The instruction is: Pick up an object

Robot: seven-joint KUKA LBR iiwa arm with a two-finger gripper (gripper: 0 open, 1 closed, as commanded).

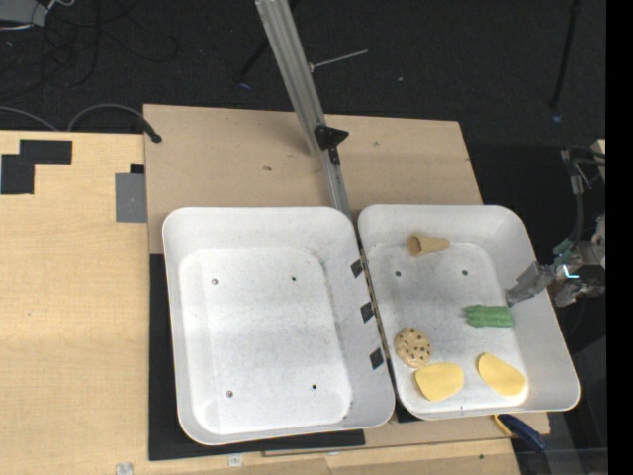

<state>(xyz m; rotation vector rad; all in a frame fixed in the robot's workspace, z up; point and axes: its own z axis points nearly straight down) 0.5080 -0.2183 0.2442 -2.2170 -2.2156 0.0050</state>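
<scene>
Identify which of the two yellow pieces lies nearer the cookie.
The left yellow piece, just below the cookie; the other lies farther right.

In the right bin [529,236], a green oblong piece [489,316] lies flat near the right wall. Below it lie two yellow pieces [439,381] [501,374], a speckled cookie [412,345] left, a tan cone [427,244] above.
</scene>
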